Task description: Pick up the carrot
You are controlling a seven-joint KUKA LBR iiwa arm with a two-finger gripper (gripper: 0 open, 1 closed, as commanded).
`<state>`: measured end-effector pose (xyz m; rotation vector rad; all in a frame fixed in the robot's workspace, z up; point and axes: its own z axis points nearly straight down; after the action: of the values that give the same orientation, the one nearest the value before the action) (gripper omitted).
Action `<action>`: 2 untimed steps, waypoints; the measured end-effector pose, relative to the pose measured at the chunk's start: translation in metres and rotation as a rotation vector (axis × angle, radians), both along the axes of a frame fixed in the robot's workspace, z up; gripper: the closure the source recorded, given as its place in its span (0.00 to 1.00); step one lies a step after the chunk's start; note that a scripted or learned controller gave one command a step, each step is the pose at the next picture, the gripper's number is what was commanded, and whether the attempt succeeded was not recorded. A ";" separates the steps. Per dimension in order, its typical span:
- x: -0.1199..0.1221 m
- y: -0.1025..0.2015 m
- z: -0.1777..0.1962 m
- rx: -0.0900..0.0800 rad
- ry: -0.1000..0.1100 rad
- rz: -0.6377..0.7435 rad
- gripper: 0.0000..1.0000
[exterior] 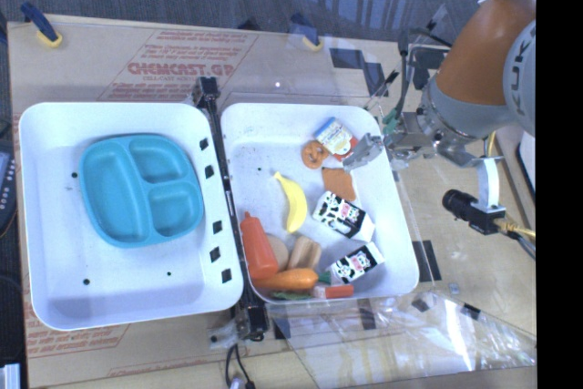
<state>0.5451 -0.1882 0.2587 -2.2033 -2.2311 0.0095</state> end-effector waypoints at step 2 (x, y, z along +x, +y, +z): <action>-0.064 0.077 -0.161 -0.007 -0.019 0.305 0.00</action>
<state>0.4811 -0.1110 0.0978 -1.8506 -2.5555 -0.0025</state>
